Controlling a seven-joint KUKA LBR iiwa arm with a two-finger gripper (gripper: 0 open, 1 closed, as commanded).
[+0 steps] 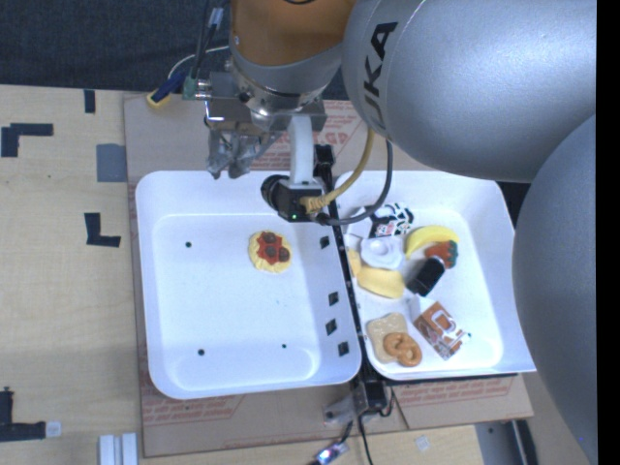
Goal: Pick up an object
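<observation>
A small round yellow toy topped with red [269, 251] lies in the left bin [194, 356], toward its far side. My gripper [232, 163] hangs above the far rim of that bin, up and to the left of the toy, and I see nothing between its fingers. The right bin [484, 211] holds a heap of toy foods: a yellow banana [429, 237], a black cylinder [424, 276], a pretzel on tan bread [396, 343], a brown and white packet [442, 328], a yellow wedge [380, 281] and a white piece [380, 251].
The grey arm with its orange band [281, 13] fills the top and right of the view. A black camera unit with cables [291, 200] hangs over the divider between the bins. Both bins rest on a cardboard sheet [165, 134].
</observation>
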